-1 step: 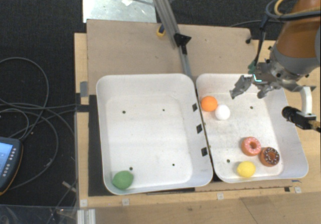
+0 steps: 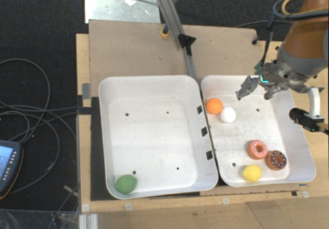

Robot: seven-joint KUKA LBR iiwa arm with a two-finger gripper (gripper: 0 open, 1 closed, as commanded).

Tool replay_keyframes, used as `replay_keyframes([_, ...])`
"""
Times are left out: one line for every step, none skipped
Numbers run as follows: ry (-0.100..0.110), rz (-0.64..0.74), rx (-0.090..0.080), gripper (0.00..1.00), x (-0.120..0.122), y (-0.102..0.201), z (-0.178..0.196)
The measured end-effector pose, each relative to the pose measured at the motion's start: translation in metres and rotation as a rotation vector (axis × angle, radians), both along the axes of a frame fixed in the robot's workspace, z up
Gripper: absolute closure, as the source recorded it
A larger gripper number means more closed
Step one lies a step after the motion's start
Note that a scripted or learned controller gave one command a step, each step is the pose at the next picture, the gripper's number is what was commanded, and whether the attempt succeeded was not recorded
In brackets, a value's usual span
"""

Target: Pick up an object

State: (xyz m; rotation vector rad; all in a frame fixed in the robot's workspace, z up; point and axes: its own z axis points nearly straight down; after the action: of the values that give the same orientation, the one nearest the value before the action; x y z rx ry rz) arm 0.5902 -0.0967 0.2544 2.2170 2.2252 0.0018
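My gripper (image 2: 257, 91) hovers over the far part of the right bin (image 2: 303, 171), its two fingers spread open with nothing between them. Just left of and below it lie an orange ball (image 2: 214, 106) and a white ball (image 2: 228, 115), side by side near the bin's left wall. Toward the near right corner sit a pink frosted donut (image 2: 257, 149), a chocolate donut (image 2: 276, 159) and a yellow lemon-like ball (image 2: 252, 172). A green ball (image 2: 125, 183) rests in the near left corner of the left bin (image 2: 108, 94).
A grey pole (image 2: 169, 12) slants down from the top to the gap between the bins. Black clips (image 2: 204, 131) mark the shared bin edge. Cables and a pendant (image 2: 7, 164) lie on the floor at the left.
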Motion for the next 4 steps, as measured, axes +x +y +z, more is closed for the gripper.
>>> replay_keyframes([0.006, -0.001, 0.001, 0.00, 0.002, 0.007, -0.060])
replay_keyframes([0.006, -0.001, 0.001, 0.00, 0.006, 0.016, -0.115])
replay_keyframes([0.006, -0.003, 0.001, 0.00, 0.005, 0.016, -0.167])
replay_keyframes([0.000, -0.004, 0.000, 1.00, 0.007, 0.016, -0.153])
